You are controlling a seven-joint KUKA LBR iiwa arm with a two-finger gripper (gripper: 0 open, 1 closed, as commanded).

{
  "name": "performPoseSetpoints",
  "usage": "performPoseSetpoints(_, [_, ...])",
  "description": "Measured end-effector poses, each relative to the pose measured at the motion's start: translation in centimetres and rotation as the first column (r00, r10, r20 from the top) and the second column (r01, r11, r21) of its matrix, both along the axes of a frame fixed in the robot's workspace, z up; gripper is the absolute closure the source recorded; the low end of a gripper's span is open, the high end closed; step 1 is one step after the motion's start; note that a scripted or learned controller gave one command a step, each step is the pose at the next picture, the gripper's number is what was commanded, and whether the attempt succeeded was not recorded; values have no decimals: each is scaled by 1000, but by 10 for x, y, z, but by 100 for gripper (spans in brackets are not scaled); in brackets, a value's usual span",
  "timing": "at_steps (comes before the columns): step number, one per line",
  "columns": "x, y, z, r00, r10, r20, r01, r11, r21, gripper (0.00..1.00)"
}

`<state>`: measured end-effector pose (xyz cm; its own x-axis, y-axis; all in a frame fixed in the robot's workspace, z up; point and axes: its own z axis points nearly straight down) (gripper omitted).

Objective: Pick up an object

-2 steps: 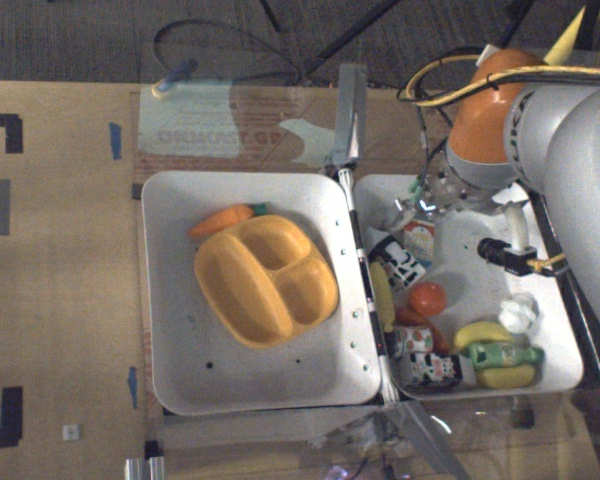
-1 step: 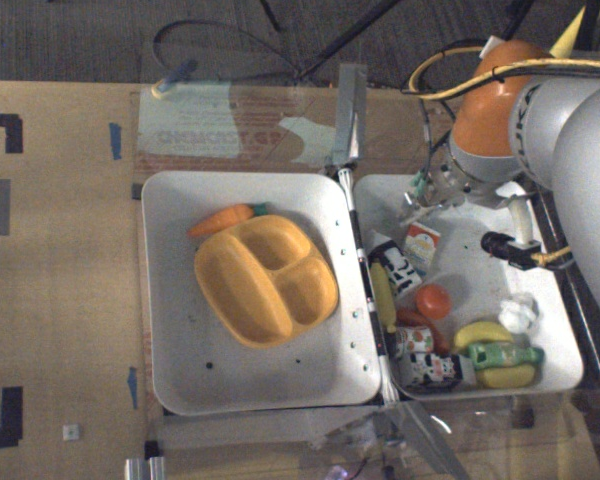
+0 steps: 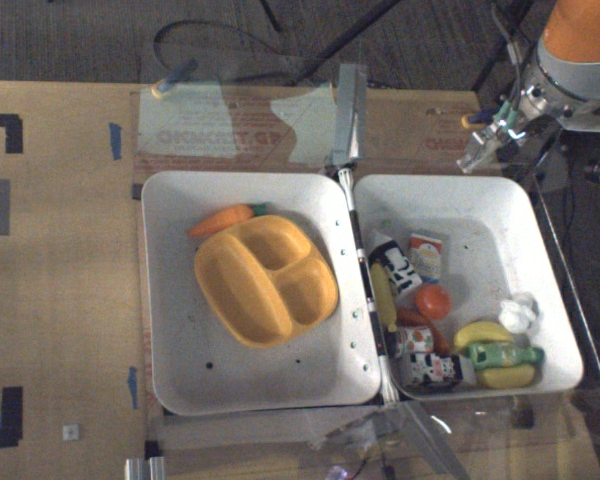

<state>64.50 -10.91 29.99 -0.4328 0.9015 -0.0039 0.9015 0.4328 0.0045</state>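
Two white bins on the desk point(image 3: 60, 298), side by side.

Left bin point(image 3: 170, 368): one yellow divided tray point(image 3: 265, 280), lying flat at centre; one orange carrot point(image 3: 220, 219) touching the tray's rim at 11 o'clock.

Right bin point(image 3: 500, 218): crowded along its 6 to 9 o'clock side. Items: red tomato point(image 3: 433, 301), small carton point(image 3: 426, 255) at its 12 o'clock, black-and-white carton point(image 3: 396, 268) against the 9 o'clock wall, banana point(image 3: 483, 334), green bottle point(image 3: 502, 356) lying across a yellow piece, white crumpled item point(image 3: 518, 314) at 3 o'clock. The 12 o'clock half is bare.

Gripper point(image 3: 485, 148): above the desk beyond the right bin's 1 o'clock corner, well apart from every item. Whether the jaws are spread or closed cannot be told; nothing is seen held.

Handling note: no pick yet begun. Judged easiest candidates: the carrot, reachable from its free side, or the white crumpled item, which stands somewhat apart. The piled items at 6 o'clock likely jam a descent; approach vertically and straddle the narrow axis.
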Motion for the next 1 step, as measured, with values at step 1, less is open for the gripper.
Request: performPoseSetpoints(1, [-72,-35,16,987,163,-4,-163,987,1,100])
